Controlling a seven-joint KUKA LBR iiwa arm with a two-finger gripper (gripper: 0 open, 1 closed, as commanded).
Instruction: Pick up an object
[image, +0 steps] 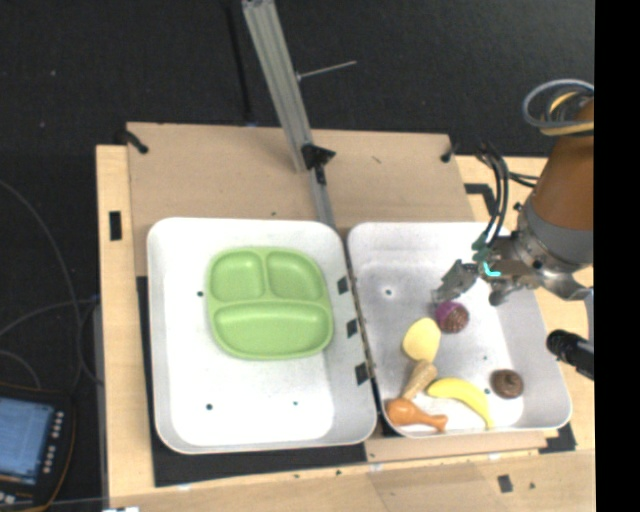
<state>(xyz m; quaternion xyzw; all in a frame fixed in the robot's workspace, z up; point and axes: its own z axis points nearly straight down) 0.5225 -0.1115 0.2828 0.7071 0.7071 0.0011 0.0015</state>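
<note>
Item: my gripper (476, 283). Position: over the upper middle of the right bin (385, 250), arm entering from the right. Fingers: spread, one dark finger slanting down-left toward the purple piece, the other pointing down-right; nothing sits between them. Reason for posture, as I judge it: I am poised above a target, jaws apart to straddle it before closing.

Item: small purple round object (454, 317). Dark reddish-purple, roughly ball-shaped, with a paler patch on top. Lies in the right bin just below my left-hand finger, close to it; whether we touch, I cannot tell. Likeliest candidate for the pick, being nearest.

Item: yellow lemon-like piece (421, 340), just below-left of the purple one, close beside it.

Item: tan cone-shaped piece (418, 378), under the lemon.

Item: banana (461, 396), near the bin's lower rim.

Item: orange drumstick-shaped toy (414, 413), lower-left corner of that bin.

Item: brown round piece (507, 383), right of the banana, apart from the rest.

Item: green divided plate (269, 303), alone in the left bin (180, 390); well apart from my work.
</note>
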